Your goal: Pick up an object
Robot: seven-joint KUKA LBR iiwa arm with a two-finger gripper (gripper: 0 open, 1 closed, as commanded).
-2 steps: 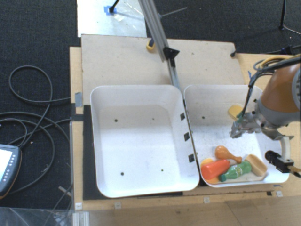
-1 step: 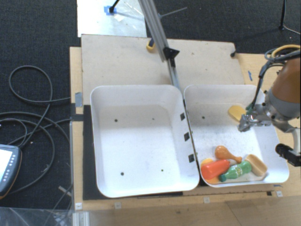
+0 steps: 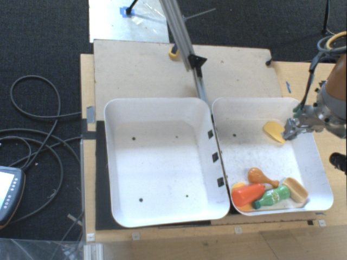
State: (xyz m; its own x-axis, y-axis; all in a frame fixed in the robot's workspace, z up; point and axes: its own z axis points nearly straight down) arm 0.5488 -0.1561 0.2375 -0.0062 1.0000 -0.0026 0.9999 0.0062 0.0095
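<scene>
Camera view: your gripper sits low over the right bin, at the right edge of the yellow piece, touching or nearly so (the piece lies near the bin's far wall). Whether it's wide, narrow or holding, you cannot tell. Step, by my reading: closing in for the grasp. Next you need the piece between the tips, then a straight lift. Toys cluster at the near corner; left bin alongside. No readable labels or writing.
</scene>
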